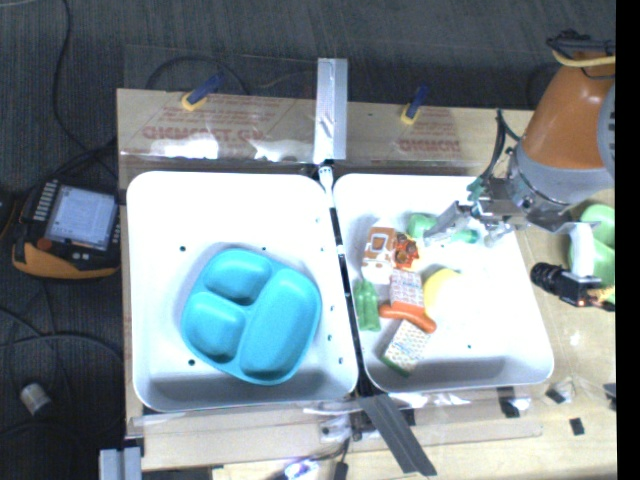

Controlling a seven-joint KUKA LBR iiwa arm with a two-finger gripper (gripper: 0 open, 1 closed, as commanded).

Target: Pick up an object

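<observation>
Dark grey carpet filled the upper part and the left side of the frame, and at the far left a small orange device with a screen [72, 226] lay on it, with thin cables running near it. A wooden bench [245, 128] carried the two white bins side by side. In the left bin [150, 268] lay a blue divided tray [252, 313], a little tilted, at the lower middle of the frame. A metal strip [331, 108] stood between the bins at the top. In the right bin [500, 338] the things to pick lay in a small heap near its left wall: a green bottle [367, 305], an orange and white box [380, 248], an orange carrot-like piece [408, 317], a patterned packet [408, 345] and a yellow banana-like piece [438, 284]. All of them seemed to rest on the bin floor, so I judged that no pick was done. The gripper [470, 218] hung above the upper right part of this bin, next to a green object [420, 224], and I could not tell how it was set. The grey and orange arm [570, 138] came in from the upper right of the frame.
</observation>
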